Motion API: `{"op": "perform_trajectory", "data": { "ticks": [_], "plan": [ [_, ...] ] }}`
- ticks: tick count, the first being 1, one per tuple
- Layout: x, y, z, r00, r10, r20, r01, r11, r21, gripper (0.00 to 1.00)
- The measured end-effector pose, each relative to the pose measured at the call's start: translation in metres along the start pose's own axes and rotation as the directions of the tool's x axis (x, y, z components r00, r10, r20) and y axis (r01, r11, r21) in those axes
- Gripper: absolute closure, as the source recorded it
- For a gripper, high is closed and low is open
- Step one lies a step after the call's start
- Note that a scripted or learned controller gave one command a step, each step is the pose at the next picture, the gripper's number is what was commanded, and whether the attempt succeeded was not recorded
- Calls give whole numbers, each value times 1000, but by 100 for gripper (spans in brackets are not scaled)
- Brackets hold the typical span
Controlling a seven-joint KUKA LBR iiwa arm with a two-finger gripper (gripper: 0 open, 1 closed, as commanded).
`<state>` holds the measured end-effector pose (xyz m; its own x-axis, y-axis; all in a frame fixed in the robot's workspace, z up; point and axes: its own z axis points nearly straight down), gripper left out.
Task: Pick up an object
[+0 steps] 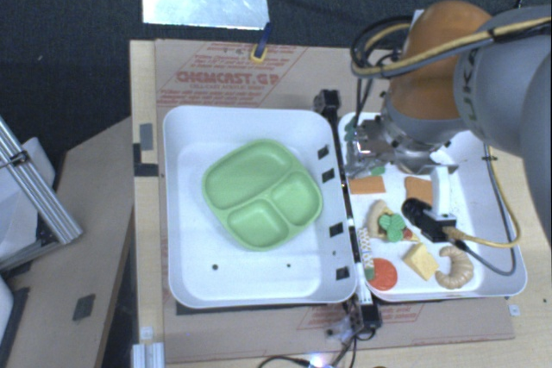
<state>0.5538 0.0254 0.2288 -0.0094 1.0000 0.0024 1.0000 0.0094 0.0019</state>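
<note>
The end effector (pixel 369 158) hung low over the right bin's (pixel 504 250) far-left corner, its grip state impossible to tell, just above an orange slice (pixel 367 184) lying among other toy foods.

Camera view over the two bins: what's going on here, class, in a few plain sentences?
A grey robot arm with an orange band reaches in from the right and hangs over the right bin, near its upper left corner. That bin holds small play-food pieces: an orange slab, a green-topped piece, a red round piece, a yellow wedge and a croissant. None of them looks lifted. The left bin holds a green divided plate.
</note>
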Motion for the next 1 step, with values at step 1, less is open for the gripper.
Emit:
{"op": "perform_trajectory", "data": {
  "ticks": [1],
  "plan": [
    [50, 14, 4, 1000, -1, 0, 1, 1000, 0, 100]
  ]
}}
